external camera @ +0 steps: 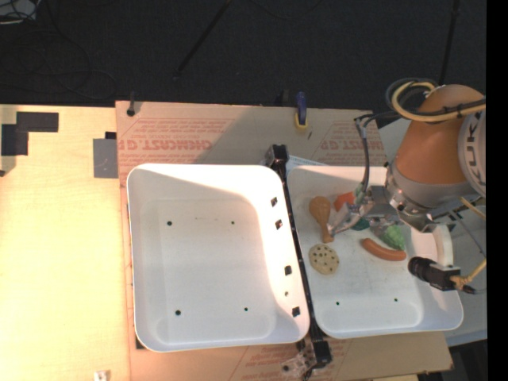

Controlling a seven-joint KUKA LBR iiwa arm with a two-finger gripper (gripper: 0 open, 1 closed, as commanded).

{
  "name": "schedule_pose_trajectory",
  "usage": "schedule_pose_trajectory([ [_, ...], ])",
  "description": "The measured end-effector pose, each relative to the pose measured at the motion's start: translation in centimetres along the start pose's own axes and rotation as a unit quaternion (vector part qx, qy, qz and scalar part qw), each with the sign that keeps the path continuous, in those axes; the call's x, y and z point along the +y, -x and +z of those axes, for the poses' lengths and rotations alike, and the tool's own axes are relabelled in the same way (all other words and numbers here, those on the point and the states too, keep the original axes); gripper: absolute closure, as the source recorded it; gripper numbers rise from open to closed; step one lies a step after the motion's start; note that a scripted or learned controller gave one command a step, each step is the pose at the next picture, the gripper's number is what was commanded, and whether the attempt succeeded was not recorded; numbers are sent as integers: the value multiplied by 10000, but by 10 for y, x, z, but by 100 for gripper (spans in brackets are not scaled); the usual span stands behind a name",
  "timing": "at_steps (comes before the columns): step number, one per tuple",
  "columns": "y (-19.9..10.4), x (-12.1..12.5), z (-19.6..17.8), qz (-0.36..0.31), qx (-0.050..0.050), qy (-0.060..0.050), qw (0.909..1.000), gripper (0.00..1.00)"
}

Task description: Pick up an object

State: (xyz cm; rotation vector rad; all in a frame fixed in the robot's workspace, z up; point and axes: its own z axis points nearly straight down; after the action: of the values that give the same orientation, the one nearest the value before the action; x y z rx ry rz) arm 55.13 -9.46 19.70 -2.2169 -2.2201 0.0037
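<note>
1. Grey and orange, the arm is reaching in from the right and leaning over the right-hand bin, its wrist pointing down toward the bin floor.
2. The pincer is hanging low among a cluster of small toys; I cannot tell from where I am standing how its tips are set, nor whether anything is caught there.
3. Just to the left of the pincer, a tan drumstick-shaped toy is lying on the bin floor, its rounded end toward the far side.
4. Close behind the pincer, on the far side, a small red-orange piece is peeking out, too small to name.
5. Below and to the left of the pincer, a round speckled cookie is lying flat, apart from the drumstick.
6. To the right of the pincer, a green toy is sitting partly under the wrist, and just nearer than that an orange-red sausage is lying crosswise.
7. Well off to the left of the pincer, past the black divider clips, the left-hand bin is catching bright light on its white floor.
8. Both bins are resting on a cardboard sheet with red print, which is lying on the pale bench.
</note>
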Motion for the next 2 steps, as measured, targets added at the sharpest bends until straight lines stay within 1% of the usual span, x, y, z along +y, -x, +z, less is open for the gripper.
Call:
schedule_pose_trajectory([
  [1, 48, 61, 74, 9, -14, -6, 10000, 0],
  [2, 88, 93, 75, 6, -12, 26, 10000, 0],
])
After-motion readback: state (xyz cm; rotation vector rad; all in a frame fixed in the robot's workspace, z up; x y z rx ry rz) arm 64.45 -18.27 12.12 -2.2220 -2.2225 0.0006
